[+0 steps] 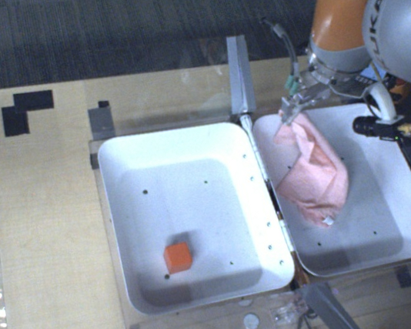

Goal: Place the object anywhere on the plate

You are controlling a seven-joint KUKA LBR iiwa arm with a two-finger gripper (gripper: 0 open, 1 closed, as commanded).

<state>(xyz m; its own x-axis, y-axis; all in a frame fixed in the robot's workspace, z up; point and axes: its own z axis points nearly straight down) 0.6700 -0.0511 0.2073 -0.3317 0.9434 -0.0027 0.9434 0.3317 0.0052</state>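
The gripper (292, 108) hangs at about eleven o'clock in the right bin (400, 205), its fingers pinched on the top corner of the pink cloth (312, 173) — so lift slowly and straight, I think, since one corner slips out easily.

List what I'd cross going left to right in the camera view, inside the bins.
Left white bin → small orange block → right white bin, holding a crumpled pink cloth pinched at its top corner by the gripper.
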